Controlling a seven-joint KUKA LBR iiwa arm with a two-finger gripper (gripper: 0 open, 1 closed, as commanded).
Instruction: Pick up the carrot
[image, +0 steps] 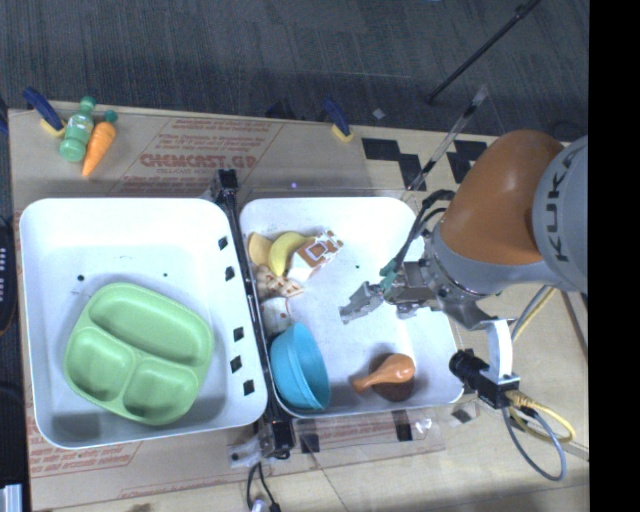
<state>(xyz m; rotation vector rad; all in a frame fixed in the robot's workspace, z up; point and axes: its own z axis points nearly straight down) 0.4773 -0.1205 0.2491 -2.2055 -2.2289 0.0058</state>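
Orange and small, the carrot you are after lies outside both bins, on the cardboard sheet near the bench's far left corner. It rests at a slant, its green top pointing away from you, and it touches a green toy bottle lying just to its left. A blue clamp sits beside them at the bench edge, and another blue clamp grips the far edge near the middle.

You will find the gripper well apart from the carrot, over the middle of the right bin. Whether it is released or clenched cannot be told from this view (the tip is small and grey against the white floor), and nothing can be seen between its fingers. The grey arm with its orange band comes in over the right bin's right wall.

Inside the right bin, a banana and a small brown-and-white packet lie near the far left corner. A blue bowl leans on its side against the left wall near the front. A brown toy drumstick lies near the front wall, right of the bowl.

The left bin holds a green divided plate, which sits toward its front left corner.
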